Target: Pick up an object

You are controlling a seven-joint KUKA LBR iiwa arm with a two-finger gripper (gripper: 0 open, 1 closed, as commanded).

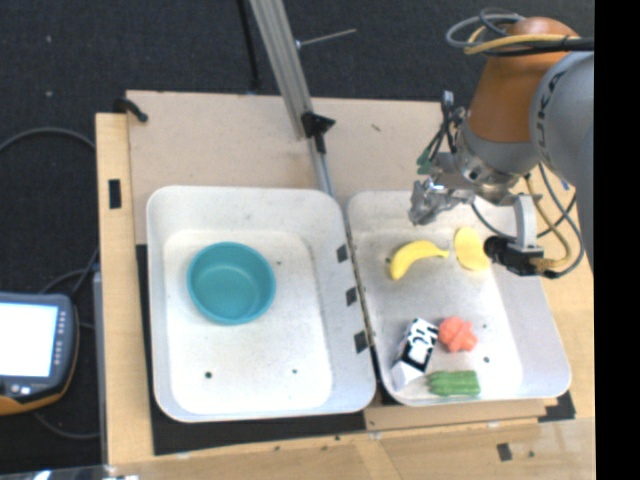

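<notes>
— That banana point(416, 258) looks like the one it's after. It lies flat near the top of the right bin point(530, 308), curved, plain yellow, nothing on top of it.

— And the gripper point(430, 205)?

— It hangs just above the banana's upper end, not touching. Nothing is between its tips. How wide it stands I can't tell from here.

— So the approach step?

— I'd say so. Next it needs to come down and straddle the narrow middle.

— What else is close?

— A yellow lemon-like piece point(470, 248) just beside it, then an orange fruit point(457, 334), a black-and-white box point(418, 344) and a green piece point(453, 383) lower down. A teal bowl point(231, 282) sits in the left bin point(300, 368)
</notes>
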